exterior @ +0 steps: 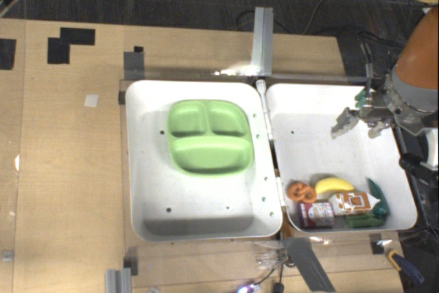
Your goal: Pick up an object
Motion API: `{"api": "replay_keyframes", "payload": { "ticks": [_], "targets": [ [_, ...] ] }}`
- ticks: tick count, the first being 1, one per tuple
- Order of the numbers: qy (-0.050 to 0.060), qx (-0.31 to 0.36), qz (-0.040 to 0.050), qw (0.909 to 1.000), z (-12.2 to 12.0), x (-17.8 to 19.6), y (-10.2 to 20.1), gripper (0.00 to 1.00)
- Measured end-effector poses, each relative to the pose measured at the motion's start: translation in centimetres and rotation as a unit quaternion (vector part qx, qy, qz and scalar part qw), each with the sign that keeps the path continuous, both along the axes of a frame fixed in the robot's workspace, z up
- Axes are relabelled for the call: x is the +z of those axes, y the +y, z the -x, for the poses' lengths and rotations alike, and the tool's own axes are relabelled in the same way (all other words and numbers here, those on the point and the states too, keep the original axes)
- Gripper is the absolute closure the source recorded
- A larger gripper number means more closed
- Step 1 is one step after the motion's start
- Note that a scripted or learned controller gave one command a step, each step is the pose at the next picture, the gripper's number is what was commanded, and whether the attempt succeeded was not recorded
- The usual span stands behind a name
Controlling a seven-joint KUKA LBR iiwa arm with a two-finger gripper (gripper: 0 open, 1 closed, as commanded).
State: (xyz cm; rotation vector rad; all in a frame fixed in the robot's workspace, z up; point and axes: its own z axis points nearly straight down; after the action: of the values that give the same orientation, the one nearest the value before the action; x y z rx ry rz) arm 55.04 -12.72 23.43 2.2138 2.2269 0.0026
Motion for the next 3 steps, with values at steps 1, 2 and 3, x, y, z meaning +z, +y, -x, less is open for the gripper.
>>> {"api": "replay_keyframes", "payload": {
  "ticks": [1, 2, 3],
  "targets": [
    [-0.001, -0.039, 0.0003, 0.9992, 4.0, -2.8, -5.6, 0.0],
    [0.0, -0.11, -0.0001, 0.994, 6.3, -8.6, -6.8, 0.0],
    [-0.007, -0.099, 0.0006, 0.9951, 5.9, -14.3, -7.0, 0.0]
  ]
}}
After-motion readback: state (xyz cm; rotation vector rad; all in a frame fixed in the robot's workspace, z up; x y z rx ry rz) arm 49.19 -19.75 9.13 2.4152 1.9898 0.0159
